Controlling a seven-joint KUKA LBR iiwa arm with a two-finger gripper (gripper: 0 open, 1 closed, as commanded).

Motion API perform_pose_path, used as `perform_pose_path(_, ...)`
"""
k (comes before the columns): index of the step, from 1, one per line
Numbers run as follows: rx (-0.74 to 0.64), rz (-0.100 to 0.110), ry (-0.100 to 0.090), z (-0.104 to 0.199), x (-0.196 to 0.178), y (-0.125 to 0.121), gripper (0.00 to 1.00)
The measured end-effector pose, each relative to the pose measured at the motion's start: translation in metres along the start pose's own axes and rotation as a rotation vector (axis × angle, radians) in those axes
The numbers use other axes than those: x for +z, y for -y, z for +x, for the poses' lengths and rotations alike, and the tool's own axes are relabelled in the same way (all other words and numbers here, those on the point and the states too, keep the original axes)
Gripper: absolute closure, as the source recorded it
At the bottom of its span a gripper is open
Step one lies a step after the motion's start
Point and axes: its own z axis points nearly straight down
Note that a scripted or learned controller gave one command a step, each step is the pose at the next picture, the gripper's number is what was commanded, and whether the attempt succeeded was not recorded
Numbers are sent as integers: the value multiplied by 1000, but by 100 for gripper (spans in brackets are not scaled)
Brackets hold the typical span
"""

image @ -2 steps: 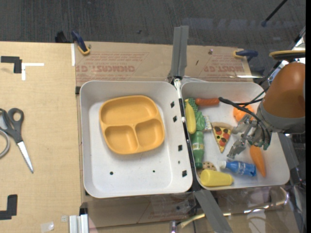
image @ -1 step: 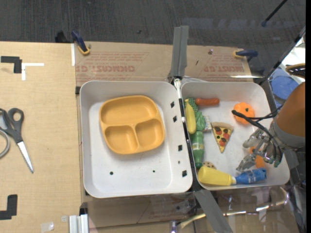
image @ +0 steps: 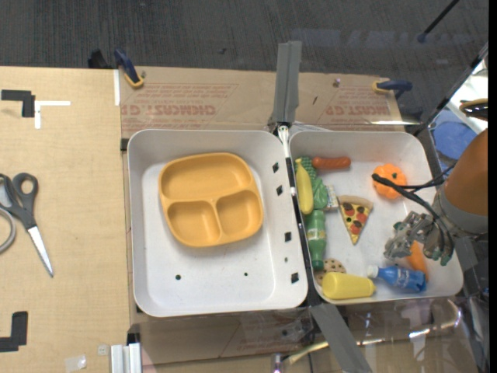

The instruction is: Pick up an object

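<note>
Nearest: yellow bottle (image: 347, 286), probably light, stiff, slippery; best grasped across middle. Gripper (image: 410, 239) near orange carrot (image: 417, 256); open or closed, impossible to tell.

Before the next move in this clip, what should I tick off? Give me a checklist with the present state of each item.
1. Gripper over the right bin: ok.
2. Object held between the fingers: cannot tell.
3. Nearest target, the blue bottle, reachable beside the gripper: ok.
4. Orange item under the gripper identified: cannot tell, partly hidden.
5. Pizza slice lying apart from the gripper: ok.
6. Yellow divided plate sitting in the left bin, away from the arm: ok.
</note>
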Motion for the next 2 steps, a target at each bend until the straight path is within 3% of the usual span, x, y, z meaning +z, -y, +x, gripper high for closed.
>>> perform_pose_path(1, 0, 0, 0, 0, 0, 0, 0)
perform_pose_path(2, -2, -1, 4, -2, -9, -1, 100)
